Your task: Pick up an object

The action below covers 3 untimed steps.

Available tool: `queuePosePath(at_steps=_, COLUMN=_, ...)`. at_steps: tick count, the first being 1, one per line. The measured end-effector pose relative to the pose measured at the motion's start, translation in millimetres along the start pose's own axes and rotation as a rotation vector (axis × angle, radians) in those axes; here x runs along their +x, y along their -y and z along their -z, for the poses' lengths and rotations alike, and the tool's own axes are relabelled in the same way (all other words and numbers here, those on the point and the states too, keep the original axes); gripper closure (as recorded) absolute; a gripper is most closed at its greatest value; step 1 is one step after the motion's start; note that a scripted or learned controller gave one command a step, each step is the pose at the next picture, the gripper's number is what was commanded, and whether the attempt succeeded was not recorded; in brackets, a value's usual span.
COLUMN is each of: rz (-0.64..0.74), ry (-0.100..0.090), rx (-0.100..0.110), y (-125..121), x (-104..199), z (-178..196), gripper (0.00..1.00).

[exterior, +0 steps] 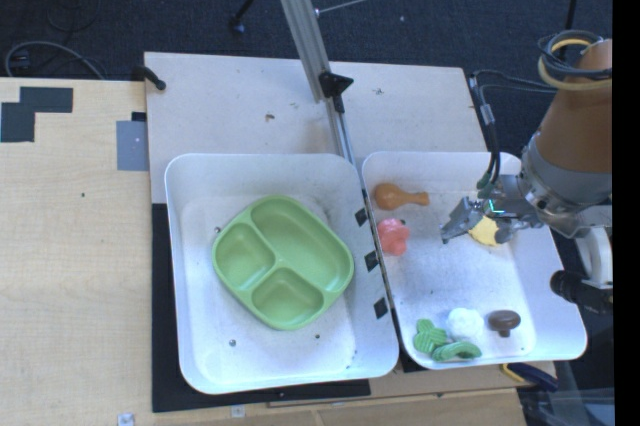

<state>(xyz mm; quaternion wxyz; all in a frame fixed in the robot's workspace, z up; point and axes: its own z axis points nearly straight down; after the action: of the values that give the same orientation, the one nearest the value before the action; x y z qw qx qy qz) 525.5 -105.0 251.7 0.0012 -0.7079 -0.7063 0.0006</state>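
Gripper (pixel 470 221) positioned low over right bin (pixel 545 339), near its far right part; finger spread cannot be told, nothing seen held. Yellow object (pixel 485 233) lying just beside gripper. Orange toy (pixel 398 198), pink object (pixel 392 236) placed near bin's left wall. Green divided tray (pixel 282 261) seated in left bin (pixel 195 314).
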Motion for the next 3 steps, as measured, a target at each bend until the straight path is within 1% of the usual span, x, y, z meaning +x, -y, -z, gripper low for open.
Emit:
queuePosePath(at_steps=1, rz=0.002, ry=-0.001, rx=0.005, y=1.6, x=-0.8, z=-43.4, gripper=0.0)
queuePosePath(at_steps=2, rz=0.001, ry=-0.001, rx=0.006, y=11.2, x=-5.0, z=-93.4, gripper=0.0)
queuePosePath(at_steps=3, rz=0.002, ry=-0.001, rx=0.005, y=7.1, x=2.5, z=-141.2, gripper=0.0)
